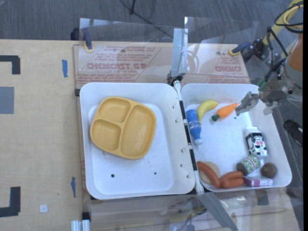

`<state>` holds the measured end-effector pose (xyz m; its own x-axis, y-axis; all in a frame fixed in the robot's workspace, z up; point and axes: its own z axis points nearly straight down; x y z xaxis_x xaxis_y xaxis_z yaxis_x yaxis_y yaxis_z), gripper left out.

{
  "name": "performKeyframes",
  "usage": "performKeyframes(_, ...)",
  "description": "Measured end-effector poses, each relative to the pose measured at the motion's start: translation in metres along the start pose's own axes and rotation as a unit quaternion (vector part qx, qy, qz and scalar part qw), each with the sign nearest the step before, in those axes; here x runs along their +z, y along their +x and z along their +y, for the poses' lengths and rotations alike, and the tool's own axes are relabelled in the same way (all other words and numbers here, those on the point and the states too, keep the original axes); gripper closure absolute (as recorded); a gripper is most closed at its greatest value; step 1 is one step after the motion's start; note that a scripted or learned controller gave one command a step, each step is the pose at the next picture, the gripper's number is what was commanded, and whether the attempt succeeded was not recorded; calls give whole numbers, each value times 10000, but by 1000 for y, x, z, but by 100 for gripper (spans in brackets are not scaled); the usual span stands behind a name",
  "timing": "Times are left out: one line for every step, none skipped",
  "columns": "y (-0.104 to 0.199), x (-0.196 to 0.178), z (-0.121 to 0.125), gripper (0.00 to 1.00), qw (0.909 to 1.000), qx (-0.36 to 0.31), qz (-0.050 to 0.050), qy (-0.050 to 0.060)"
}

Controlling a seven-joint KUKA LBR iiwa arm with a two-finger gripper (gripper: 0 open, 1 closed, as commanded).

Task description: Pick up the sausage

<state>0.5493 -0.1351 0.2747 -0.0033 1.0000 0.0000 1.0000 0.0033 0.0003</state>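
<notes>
Bins point(126, 186): white, left one with a few dark specks. Plate point(123, 127): yellow-orange. Bottle point(194, 125): blue with white label. Banana point(207, 107): yellow. Carrot point(224, 111): orange, green tip. Carton point(256, 143): white with black patches. Sausages point(217, 176): red-orange. Can point(249, 164): green with pale top. Ball point(269, 169): brown. Bench point(36, 129): pale wood, blue tape strips, black corner marks. Gripper point(256, 104): grey.

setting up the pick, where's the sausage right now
The sausage lies at the near left corner of the right bin, beside two more sausages and below the blue bottle.
</notes>
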Motion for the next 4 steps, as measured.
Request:
performKeyframes(56,80,-70,0,10000,25,3,12)
performKeyframes(56,80,-70,0,10000,27,2,9)
performKeyframes(35,184,-66,0,9951,-985,-9,-64)
performKeyframes(1,159,-70,0,9854,-1702,-5,-13)
